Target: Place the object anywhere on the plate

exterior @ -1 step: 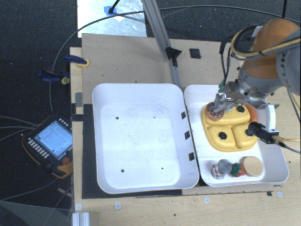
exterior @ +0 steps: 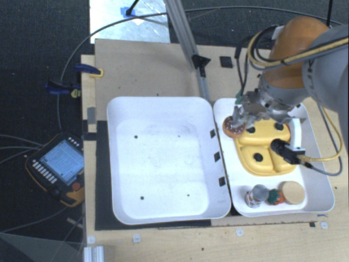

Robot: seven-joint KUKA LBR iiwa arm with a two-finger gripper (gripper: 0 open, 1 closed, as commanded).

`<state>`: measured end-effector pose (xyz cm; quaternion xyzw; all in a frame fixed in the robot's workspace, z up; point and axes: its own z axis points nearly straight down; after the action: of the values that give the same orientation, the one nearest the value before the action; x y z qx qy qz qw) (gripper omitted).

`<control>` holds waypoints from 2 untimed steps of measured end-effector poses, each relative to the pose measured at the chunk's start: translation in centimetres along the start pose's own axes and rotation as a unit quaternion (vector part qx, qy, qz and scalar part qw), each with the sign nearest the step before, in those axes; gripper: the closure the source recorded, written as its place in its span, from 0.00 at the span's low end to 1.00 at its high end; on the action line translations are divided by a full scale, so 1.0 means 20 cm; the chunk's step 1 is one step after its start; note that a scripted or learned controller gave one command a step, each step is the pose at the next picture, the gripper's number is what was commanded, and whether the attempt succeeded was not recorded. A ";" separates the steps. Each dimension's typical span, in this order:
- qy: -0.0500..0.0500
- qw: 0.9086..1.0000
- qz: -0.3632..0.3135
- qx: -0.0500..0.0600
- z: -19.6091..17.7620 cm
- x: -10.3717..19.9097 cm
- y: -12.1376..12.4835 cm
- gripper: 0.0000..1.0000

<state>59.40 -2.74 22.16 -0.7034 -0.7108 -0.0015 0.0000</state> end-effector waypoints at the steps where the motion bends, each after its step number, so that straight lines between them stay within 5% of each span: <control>1: 0.000 1.000 0.000 -0.001 -0.01 0.29 0.10 1.00; 2: 0.000 1.000 0.000 0.000 0.04 0.55 0.13 1.00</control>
<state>61.80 8.31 21.43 -0.7035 -0.7107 -0.0013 0.0001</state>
